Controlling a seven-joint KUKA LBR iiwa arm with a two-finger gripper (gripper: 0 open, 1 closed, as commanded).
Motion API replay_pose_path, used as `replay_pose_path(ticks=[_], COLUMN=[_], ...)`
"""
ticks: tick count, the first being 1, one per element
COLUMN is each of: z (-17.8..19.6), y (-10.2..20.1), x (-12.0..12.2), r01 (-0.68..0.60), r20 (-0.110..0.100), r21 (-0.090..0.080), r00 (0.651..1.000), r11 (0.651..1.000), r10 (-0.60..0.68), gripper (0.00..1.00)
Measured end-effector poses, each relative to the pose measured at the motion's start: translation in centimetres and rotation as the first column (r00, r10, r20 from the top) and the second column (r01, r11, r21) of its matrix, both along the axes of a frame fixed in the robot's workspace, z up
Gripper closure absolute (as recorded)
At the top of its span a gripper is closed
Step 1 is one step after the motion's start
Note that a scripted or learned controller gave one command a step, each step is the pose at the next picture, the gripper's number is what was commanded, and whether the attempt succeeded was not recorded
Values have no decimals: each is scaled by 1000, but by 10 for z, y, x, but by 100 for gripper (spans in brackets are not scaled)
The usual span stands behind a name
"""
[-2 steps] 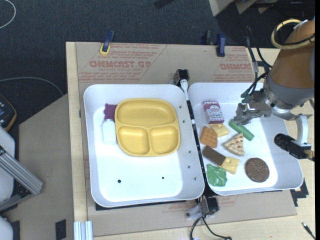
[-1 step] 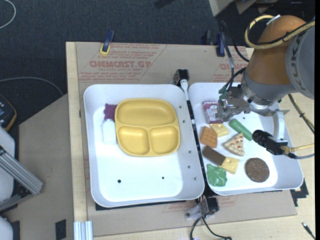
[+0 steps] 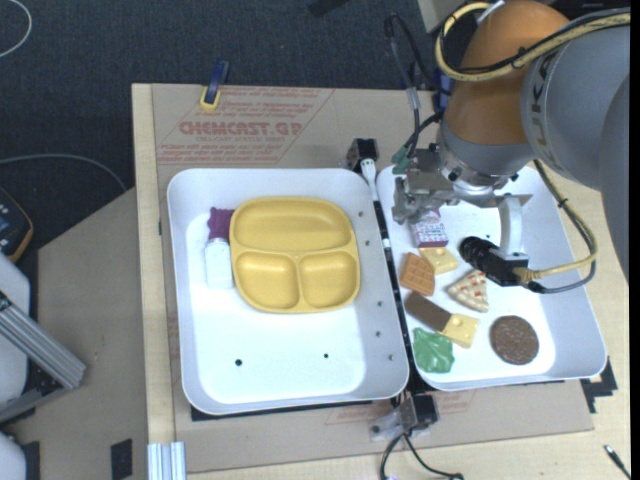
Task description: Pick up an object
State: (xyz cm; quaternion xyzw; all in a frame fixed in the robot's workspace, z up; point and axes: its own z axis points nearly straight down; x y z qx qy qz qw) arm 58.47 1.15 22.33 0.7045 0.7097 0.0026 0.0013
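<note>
Lying just below gripper [image 3: 420, 206]: carton [image 3: 431, 232]

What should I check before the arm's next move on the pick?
1. Gripper over the right bin: ok, at its far left end.
2. Finger state: cannot tell, the wrist hides it.
3. Object held: cannot tell, nothing seen between fingers.
4. Nearest target: ok, a small box lies just below the gripper.
5. Room around the target: not ok, a cracker and a cheese piece crowd it.
6. Left bin: ok, the yellow tray sits away from the arm.
</note>
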Motion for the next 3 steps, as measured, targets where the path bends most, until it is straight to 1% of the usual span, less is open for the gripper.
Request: replay_pose_path(ticks=[1, 2, 3], z=[1, 6, 2], y=[8, 11, 12], x=[-1, 6, 6], r01=[5, 6, 7], r20=[-2, -1, -7], r21=[-2, -2, -2], r00=[1000, 1000, 1000], r11=[1000, 1000, 1000], r10=[-5, -6, -7], gripper=[100, 100, 100])
